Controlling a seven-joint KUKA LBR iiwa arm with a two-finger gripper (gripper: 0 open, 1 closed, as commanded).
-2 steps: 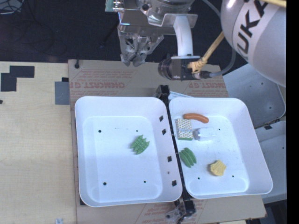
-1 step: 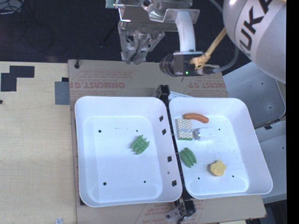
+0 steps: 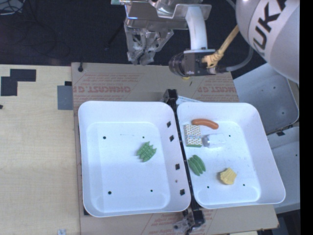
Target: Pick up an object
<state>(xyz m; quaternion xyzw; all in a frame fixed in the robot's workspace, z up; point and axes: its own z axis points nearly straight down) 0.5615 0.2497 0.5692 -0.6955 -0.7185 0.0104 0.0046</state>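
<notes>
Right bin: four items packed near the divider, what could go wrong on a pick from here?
1. The patterned block sits against a small grey piece, and the orange sausage lies just above. A descent there may nudge or catch a neighbour.
2. The dark green piece lies close to the divider wall, which could block the gripper.

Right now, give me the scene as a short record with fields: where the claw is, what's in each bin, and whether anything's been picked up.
claw: raised above the bench behind the left bin, nothing seen between its fingers
left bin: one green ridged piece, near the middle
right bin: orange sausage shape, white-and-green block, dark green leafy piece, yellow lump
small clear item beside the block: too faint to identify
task status: nothing picked up yet
</notes>
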